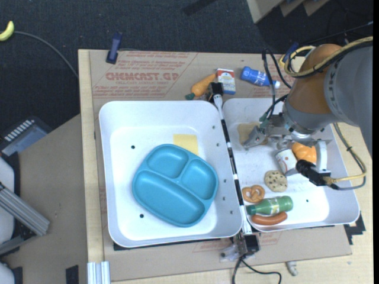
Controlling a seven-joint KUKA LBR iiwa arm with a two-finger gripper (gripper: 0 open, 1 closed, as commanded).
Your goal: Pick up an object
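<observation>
Camera view: tan surface [148, 70] printed with red lettering, ringed by dark carpet [59, 16]. Left bin [112, 158] carrying a blue divided plate [174, 184] and a yellow slice [186, 142]. Right bin [337, 203] carrying cookie [275, 180], pretzel [254, 193], green bottle [270, 206], sausage [269, 219]. Gripper [265, 136] low in the right bin's far corner, over a pale item; state impossible to tell.

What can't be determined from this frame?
- Gripper: finger state, blurred and partly under the grey arm's wrist.
- Orange object in right white bin: identity, partly covered by wrist hardware.
- Small carton behind the bins: label too small to read.
</observation>
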